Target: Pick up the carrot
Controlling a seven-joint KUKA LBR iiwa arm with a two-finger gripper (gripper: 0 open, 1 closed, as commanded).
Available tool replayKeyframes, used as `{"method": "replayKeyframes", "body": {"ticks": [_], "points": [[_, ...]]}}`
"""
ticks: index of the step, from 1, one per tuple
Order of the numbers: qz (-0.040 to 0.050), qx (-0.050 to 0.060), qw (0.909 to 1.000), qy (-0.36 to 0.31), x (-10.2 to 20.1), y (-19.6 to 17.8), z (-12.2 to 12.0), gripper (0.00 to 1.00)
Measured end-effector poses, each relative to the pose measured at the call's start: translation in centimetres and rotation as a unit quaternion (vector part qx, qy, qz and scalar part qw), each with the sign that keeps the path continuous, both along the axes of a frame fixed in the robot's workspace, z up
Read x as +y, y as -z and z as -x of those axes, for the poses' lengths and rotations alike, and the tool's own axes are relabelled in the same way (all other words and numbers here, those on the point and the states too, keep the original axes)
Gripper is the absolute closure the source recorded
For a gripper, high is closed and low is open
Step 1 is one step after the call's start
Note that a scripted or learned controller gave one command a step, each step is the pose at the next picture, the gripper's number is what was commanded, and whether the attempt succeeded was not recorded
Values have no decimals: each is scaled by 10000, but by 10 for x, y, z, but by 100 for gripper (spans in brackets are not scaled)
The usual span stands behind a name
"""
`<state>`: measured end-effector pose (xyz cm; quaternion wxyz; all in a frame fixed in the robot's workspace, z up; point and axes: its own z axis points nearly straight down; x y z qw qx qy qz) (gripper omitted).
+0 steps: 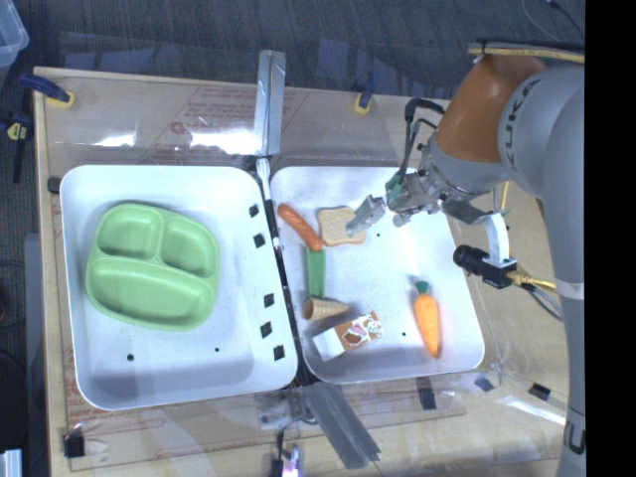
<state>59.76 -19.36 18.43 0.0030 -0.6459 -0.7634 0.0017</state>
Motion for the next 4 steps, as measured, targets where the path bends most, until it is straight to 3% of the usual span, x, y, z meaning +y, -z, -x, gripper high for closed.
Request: {"method": "replayKeyframes", "body": {"ticks": [1,2,3,4], "points": [[-3,-5,9999,-152,-18,-24,64,0],[10,-14,9996,266,-18,-54,83,0],[1,4,9968,798,-17,13,120,0],[0,-4,9879,1549,-16,96,120,0]]}}
